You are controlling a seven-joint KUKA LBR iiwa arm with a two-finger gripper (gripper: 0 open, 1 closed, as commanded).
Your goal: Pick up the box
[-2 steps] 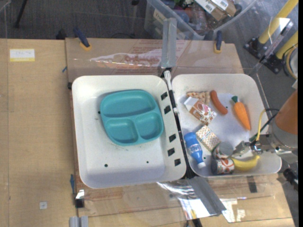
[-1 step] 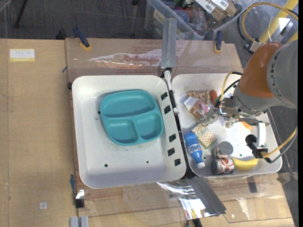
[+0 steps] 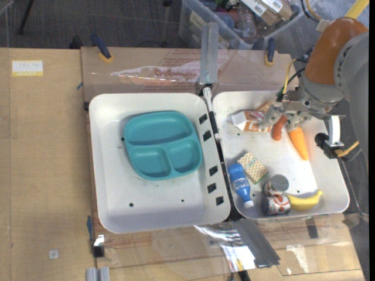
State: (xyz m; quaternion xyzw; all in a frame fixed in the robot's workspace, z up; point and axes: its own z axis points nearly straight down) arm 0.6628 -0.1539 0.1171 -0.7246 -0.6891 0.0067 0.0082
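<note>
My gripper (image 3: 280, 115) sits in the upper part of the right white plastic bin (image 3: 334, 174), right of frame centre, low over the small white-and-orange cardboard box (image 3: 251, 121). That box lies flat near the bin's upper left, just right of the divider between the two bins. I can't tell how far the jaws stand apart or whether anything is between them; the metal tips blur into clutter, so I claim no grasp.

Risks as I judge them:
- A small red-orange sausage-shaped toy (image 3: 278, 128) lies just beside the fingertips, and the orange plastic carrot (image 3: 299, 142) is near to the right. Closing here could catch either instead of the box.
- The box is flat and low; fingers may skid over its top or shove it against the bin wall.
- The box looks to the left of the gripper, so a close could pinch only its edge and it would twist out on lift.

Lower in the same bin: tan checkered cracker block (image 3: 255, 167), blue plastic bottle (image 3: 240, 183), red-and-white can (image 3: 276, 204), yellow banana (image 3: 306, 199). All well apart from the box.

Left white bin (image 3: 105, 174) holds a teal compartment tray (image 3: 161, 143). Bins sit on a light wooden bench (image 3: 41, 157); dark carpet floor at top, clear storage tub of junk (image 3: 234, 10) in upper right.
</note>
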